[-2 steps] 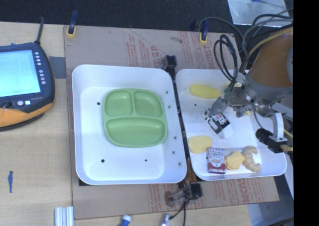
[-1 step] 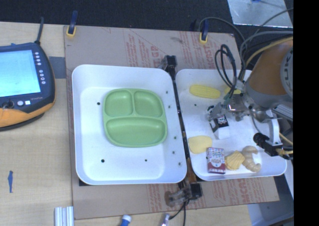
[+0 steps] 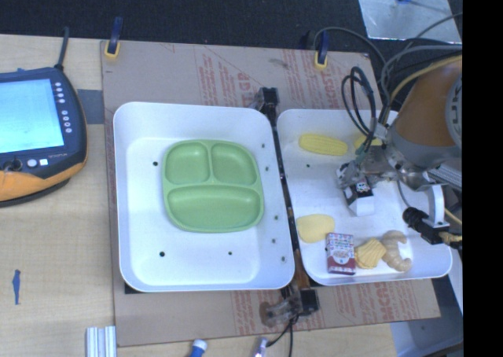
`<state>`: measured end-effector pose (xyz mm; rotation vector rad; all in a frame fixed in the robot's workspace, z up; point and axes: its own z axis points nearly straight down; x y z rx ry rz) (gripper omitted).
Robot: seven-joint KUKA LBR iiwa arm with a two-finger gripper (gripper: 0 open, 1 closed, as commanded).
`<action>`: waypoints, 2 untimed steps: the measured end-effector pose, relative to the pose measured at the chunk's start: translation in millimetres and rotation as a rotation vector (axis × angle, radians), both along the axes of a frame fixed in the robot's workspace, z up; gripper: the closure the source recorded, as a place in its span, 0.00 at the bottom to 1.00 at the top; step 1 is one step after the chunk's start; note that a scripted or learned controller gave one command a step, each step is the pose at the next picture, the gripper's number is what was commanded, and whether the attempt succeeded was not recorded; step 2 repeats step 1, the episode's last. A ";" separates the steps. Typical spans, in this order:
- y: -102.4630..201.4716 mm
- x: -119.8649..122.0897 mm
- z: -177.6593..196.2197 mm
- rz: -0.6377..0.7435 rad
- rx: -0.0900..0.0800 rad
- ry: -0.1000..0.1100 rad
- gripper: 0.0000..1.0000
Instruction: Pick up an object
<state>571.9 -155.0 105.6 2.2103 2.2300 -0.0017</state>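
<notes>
Five loose items sit in the right bin (image 3: 314, 273). Gripper (image 3: 358, 190) is low over a white block (image 3: 363, 205), near the corn (image 3: 322, 144); grip state undeterminable. Risk: block tips aside, causing a miss.

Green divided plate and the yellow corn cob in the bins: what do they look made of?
Green divided plate: likely matte moulded plastic, with an even colour and soft rounded ridges. Yellow corn cob: probably a plastic or rubber toy with a uniform, slightly glossy yellow surface; uncertain at this resolution.
</notes>
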 end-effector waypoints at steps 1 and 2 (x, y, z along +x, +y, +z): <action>86.3 13.4 87.1 -0.002 0.003 0.002 1.00; 86.3 13.4 87.1 -0.002 0.003 0.002 1.00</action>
